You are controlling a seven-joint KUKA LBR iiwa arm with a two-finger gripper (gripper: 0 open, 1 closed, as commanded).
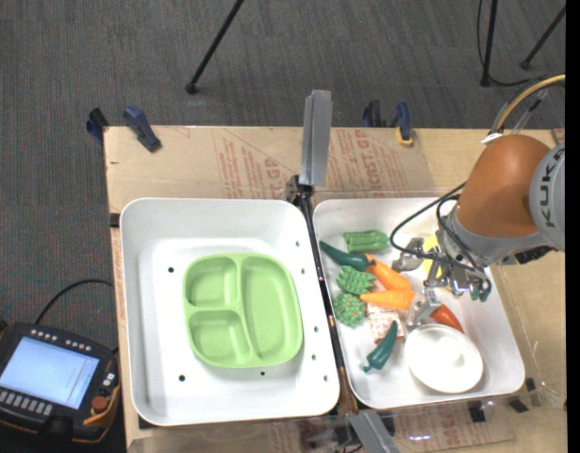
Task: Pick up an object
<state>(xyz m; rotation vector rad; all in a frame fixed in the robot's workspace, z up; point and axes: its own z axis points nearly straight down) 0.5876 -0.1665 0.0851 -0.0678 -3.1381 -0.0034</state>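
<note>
My gripper point(429, 302) hangs low over the right bin point(511, 347), near its middle, with the metal fingers pointing down toward the pile of toy food; I cannot tell from this slant how far apart they stand, and nothing is visibly caught between them. The nearest candidate is the orange carrot point(391, 297), lying flat just to the left of my fingertips, with a second carrot point(388, 275) beside it toward the bin's far edge. A red pepper point(447, 317) sits just under my wrist side, touching the rim of the white bowl point(444, 359) in the near right corner. Further left, along the wall shared with the left bin point(143, 347), lie green pieces: a broccoli floret point(350, 309), a dark green pepper point(383, 345) and a flat green piece point(366, 241) near the far edge. The green divided plate point(242, 310) rests in the middle of the left bin. I judge the carrot to be light, hollow, stiff plastic, smooth and tapered, so it may squirt out if pinched near the tip. I would close across its thicker middle, squarely to its long axis, where the sides are closest to parallel.
</note>
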